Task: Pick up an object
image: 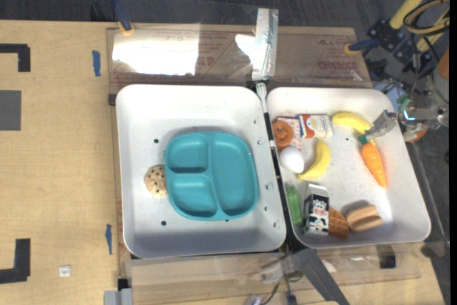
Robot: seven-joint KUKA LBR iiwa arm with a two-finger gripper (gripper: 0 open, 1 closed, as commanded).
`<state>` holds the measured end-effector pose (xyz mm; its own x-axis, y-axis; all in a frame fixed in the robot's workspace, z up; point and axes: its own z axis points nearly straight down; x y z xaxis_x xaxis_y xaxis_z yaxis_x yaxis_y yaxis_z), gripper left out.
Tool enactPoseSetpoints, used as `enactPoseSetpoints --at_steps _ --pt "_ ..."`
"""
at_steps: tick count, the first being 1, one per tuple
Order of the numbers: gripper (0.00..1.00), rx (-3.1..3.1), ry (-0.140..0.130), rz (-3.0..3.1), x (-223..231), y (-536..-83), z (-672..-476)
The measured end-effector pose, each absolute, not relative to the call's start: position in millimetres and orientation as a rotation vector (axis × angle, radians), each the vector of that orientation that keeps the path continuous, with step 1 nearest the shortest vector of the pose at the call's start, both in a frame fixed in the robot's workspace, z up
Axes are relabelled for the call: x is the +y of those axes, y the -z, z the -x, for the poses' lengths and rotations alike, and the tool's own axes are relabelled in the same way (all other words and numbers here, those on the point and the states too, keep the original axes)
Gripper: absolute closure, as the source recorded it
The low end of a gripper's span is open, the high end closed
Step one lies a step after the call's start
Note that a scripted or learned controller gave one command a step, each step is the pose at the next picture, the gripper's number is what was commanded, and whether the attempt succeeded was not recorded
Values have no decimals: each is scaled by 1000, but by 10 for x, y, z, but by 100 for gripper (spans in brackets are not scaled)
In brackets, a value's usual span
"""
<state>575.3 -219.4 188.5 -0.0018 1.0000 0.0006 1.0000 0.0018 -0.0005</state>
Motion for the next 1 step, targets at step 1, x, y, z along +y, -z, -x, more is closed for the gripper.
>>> enactPoseSetpoints --at_steps 1 --pt "0 -1807 4 2572 -1294 -870 -5828"
